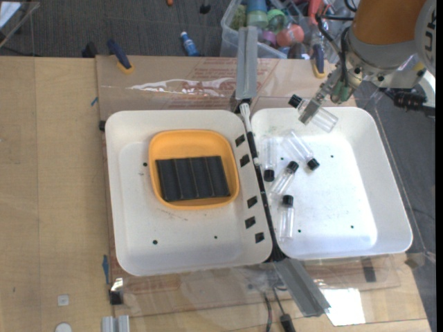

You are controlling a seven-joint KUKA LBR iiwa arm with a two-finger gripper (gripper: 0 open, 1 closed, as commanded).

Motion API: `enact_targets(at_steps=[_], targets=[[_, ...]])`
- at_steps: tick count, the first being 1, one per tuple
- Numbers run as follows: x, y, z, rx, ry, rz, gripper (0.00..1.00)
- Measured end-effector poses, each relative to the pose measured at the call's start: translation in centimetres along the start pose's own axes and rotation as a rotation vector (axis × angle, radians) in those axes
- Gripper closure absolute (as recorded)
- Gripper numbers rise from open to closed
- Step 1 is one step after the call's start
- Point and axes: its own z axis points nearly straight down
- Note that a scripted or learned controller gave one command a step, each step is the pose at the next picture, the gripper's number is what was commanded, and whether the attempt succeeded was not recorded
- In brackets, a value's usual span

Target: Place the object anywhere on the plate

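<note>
Nearest the camera, a grey metal strip lies on the wooden surface, far below the gripper and a little to its left. The gripper hangs over the top edge of the right bin. One clear tube with a black cap sits right at the gripper's tip, tilted, with its cap poking out up and to the left of the gripper. I cannot tell if the gripper is squeezing this tube or just touching it.

Just below the gripper, more clear tubes with black caps lie in a loose bunch on the floor of the right bin. The orange plate is well away to the gripper's left and a bit lower, in the left bin. A black ridged block lies flat on the plate. Above the gripper and to its left, a clear box of bright toys stands on the floor.
</note>
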Motion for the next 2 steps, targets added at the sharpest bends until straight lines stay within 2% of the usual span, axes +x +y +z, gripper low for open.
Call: enact_targets(at_steps=[1,2], targets=[[0.74,-0.01,2.14,0.0,0.001,-0.121,1.0],[0.01,-0.8,1.21,-0.003,-0.005,-0.217,1.0]])
